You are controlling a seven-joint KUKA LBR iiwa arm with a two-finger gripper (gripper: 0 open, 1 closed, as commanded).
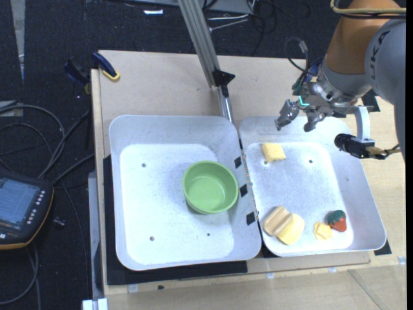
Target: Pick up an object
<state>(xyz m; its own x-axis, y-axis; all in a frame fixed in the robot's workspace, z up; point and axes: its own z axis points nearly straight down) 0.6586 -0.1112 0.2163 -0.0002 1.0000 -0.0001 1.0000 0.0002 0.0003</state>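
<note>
Near edge, right bin: pale yellow pieces, small yellow chunk, red strawberry-like item.
Far end, right bin: yellow block, lying alone.
Left bin: green bowl, upright.
Gripper: fingers spread, nothing between them, above the right bin's far rim.
Advice: the yellow block is nearest; centre over it, descend straight, close across its narrow sides.
</note>
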